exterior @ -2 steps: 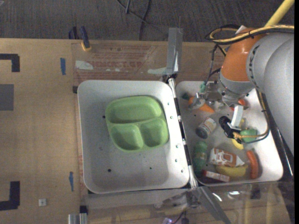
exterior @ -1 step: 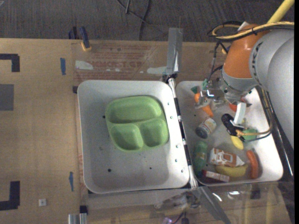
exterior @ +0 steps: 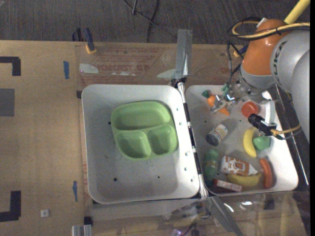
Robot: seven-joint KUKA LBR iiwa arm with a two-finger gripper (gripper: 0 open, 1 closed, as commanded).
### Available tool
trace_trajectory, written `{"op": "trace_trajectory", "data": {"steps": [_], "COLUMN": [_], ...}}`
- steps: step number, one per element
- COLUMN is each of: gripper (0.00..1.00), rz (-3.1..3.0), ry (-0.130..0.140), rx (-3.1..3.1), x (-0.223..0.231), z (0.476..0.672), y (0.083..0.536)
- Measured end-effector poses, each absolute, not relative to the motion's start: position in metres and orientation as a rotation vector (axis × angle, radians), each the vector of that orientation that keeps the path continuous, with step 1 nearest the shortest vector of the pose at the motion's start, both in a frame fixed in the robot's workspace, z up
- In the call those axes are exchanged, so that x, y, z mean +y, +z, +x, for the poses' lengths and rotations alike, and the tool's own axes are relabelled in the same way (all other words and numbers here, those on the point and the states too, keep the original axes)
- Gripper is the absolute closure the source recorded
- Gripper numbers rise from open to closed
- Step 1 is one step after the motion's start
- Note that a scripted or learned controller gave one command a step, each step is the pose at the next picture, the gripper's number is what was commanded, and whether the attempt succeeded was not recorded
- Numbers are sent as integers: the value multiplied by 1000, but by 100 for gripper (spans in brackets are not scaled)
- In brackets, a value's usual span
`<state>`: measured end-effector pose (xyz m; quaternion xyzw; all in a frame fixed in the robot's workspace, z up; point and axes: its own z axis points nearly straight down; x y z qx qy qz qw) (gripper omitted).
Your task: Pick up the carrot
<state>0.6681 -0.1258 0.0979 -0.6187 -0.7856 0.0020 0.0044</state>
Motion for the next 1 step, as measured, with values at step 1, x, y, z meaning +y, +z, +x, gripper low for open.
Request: {"op": "trace_trajectory", "data": {"steps": [1], "gripper": [100], "rz": [-2062], "ry": [-3], "rx": [-2374], "x": [-66], "z": [668], "y": [186]}}
